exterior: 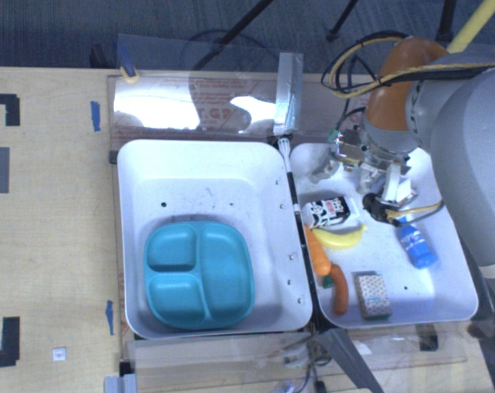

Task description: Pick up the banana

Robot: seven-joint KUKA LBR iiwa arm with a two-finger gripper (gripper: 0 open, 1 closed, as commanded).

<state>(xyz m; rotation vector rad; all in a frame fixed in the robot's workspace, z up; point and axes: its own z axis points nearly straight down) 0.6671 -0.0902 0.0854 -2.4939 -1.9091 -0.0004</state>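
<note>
**Gripper hangs up and to the right of the banana**

Gripper [384, 188] of the grey arm with the orange band sits over the upper part of the right-hand shallow white bin [452, 297]. How it is set, and whether it has hold of anything, I cannot tell from this slanted view: dark and white hardware crowds the wrist end and hides the tip.

The curved yellow banana [341, 237] lies on the bin floor near the bin's left wall, below and to the left of the gripper. It is not lifted. Its long axis runs roughly left to right across the view, with the ends curling upward. A small black-and-white printed packet [328, 211] touches or just overlaps its upper edge, and a long orange carrot [319, 255] lies just below its left end. A blue plastic bottle [416, 246] rests to its right, apart from it.

Judging from this, the coming move calls for travel down and left, with the closing direction set across the banana's short width, between packet and carrot.
</note>
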